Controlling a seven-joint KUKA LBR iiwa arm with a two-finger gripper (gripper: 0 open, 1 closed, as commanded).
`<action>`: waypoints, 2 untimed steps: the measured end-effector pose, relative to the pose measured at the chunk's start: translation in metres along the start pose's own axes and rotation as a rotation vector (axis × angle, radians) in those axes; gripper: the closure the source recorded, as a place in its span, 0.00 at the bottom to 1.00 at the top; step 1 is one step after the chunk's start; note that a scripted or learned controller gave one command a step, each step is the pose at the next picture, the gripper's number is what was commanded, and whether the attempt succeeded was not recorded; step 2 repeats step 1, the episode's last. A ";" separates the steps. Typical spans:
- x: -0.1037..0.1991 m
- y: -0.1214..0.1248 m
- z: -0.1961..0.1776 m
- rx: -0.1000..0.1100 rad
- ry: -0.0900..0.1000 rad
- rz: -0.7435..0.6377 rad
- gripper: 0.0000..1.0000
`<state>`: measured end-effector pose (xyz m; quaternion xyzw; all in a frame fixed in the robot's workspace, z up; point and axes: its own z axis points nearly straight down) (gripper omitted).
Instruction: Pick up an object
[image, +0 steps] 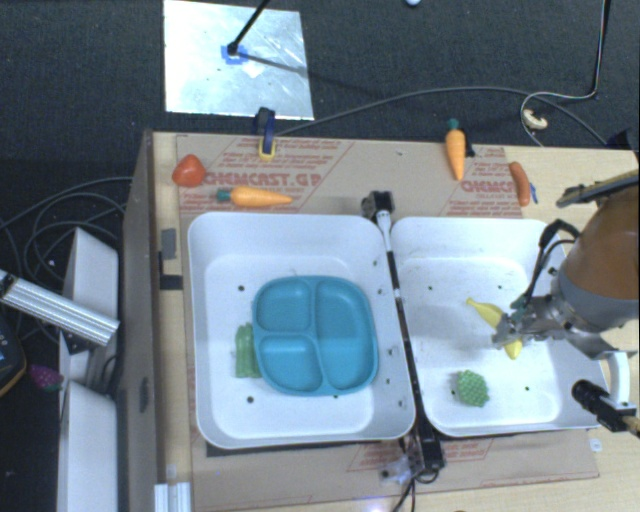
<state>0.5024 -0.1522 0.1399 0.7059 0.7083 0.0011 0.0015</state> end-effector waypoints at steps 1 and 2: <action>0.051 0.037 -0.053 0.000 0.001 -0.001 1.00; 0.051 0.037 -0.053 0.000 0.001 -0.001 1.00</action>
